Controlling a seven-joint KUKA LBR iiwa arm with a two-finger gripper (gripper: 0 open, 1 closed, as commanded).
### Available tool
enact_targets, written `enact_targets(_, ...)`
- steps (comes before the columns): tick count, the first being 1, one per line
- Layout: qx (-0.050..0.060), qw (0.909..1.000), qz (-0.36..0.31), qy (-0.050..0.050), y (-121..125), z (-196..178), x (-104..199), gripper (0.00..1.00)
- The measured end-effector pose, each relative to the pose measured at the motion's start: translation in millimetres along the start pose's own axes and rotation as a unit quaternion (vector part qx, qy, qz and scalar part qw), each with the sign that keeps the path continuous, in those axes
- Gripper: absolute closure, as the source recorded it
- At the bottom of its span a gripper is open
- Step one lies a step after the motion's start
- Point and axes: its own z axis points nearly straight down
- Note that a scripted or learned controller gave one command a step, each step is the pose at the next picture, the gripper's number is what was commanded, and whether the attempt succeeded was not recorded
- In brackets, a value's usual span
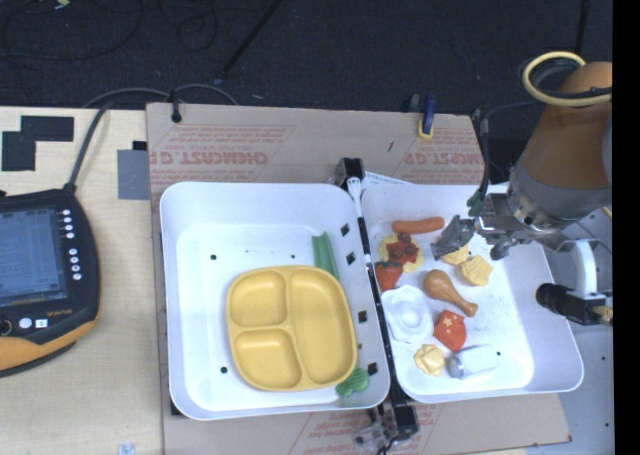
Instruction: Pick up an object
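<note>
My gripper [474, 237] hangs low over the back right part of the right bin [560, 363], fingers spread and open, nothing between them. Just below it lie two yellow chunks [476, 270]. Close by are a brown chicken drumstick [448, 290], an orange sausage [418, 226] and a red-and-yellow cluster of toy food [399, 253]. Further forward lie a white fried egg [407, 313], a red piece [450, 330], a yellow cube [430, 359] and a pale bottle-like item [478, 360].
The left bin [190, 273] holds a yellow divided plate [290, 328], a green stick [324, 253] at its back and a green piece [352, 381] at its front. A teach pendant [40, 263] lies at far left. The arm's grey body [565, 143] rises at right.
</note>
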Motion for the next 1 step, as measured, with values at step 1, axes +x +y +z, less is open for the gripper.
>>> enact_targets(1,0.001,1.0000,0.000,0.000,-0.1,-9.8,-0.8,1.00)
